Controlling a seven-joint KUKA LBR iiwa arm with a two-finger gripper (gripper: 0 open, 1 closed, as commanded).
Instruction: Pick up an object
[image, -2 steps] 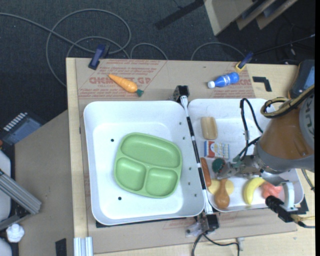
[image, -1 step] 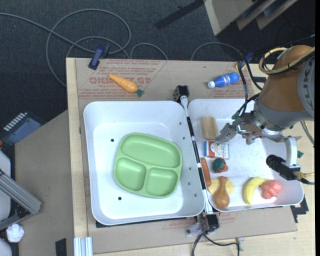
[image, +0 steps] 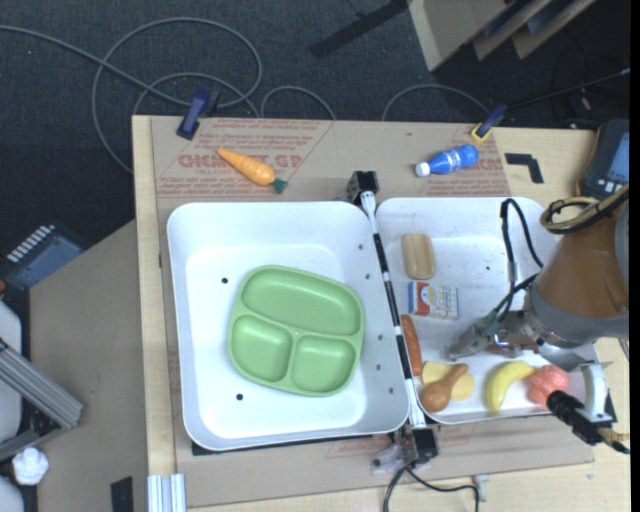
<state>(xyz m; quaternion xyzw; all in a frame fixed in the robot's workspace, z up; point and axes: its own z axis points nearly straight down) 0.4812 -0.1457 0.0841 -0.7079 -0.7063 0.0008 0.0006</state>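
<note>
**Right bin, front edge: toy food all lined up under the arm**

Closest to the camera, along the front edge of the right bin (image: 470, 212), sit a drumstick-looking toy (image: 444, 385), a yellow banana (image: 506, 384) and a pinkish-red lump (image: 547, 384). Further back there's a small white carton (image: 433, 299) with a red and blue label, print too tiny to read, and a tan bread-like piece (image: 418, 255) near the back left corner. A red-orange stick (image: 409, 343) lies along the left wall.

Left bin (image: 200, 300) holds a green divided plate (image: 295, 329). Behind the bins, the cardboard sheet (image: 330, 150) has faded red lettering I can't make out, plus a toy carrot (image: 248, 166) and a blue and white bottle (image: 448, 161).

Arm comes in from the right, bent down over the right bin. Its gripper (image: 478, 340) hangs low just behind the banana and drumstick; can't tell if it's spread or closed. Black cable loops over the arm.
</note>
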